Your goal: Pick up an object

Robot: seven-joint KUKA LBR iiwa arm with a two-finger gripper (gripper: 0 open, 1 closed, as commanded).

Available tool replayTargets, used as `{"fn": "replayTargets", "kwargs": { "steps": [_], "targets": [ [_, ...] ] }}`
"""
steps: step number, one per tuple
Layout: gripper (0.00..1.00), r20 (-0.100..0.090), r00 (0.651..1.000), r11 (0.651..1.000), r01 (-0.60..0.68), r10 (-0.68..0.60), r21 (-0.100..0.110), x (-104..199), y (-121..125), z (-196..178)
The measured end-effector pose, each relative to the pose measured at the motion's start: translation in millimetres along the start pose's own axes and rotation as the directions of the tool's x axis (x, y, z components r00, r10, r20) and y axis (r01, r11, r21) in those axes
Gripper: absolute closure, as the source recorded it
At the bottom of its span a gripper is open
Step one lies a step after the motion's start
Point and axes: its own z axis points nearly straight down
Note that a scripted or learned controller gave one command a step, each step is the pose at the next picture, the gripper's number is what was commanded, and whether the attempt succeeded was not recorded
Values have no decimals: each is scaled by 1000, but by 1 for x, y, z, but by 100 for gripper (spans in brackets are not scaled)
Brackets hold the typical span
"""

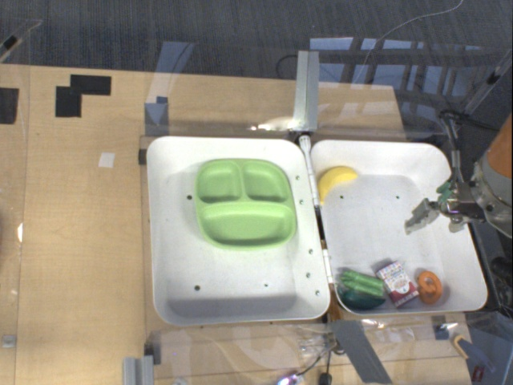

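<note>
End effector (pixel 439 212) over right bin (pixel 385 184), fingers spread, nothing held. Carton (pixel 397 282), orange (pixel 429 286), green item (pixel 361 289) clustered below it; lemon (pixel 336 180) far left. Risk: crowded items deflect fingers, grasp slips.

the right bin (pixel 377 215) is open floor through its middle. against its near wall sit a green item (pixel 361 288), a carton (pixel 397 283) and an orange item (pixel 430 286), close together. a yellow item (pixel 337 180) blocks its far left corner.
</note>
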Motion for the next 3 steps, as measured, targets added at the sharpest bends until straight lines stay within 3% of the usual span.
{"fn": "replayTargets", "kwargs": {
  "steps": [1, 2, 3],
  "targets": [
    [0, 0, 998, 998, 69, -69, 1, 56, 53, 91],
    [0, 2, 993, 993, 115, -115, -12, 56, 85, 145],
    [0, 1, 996, 996, 93, -93, -4, 74, 104, 50]
  ]
}}
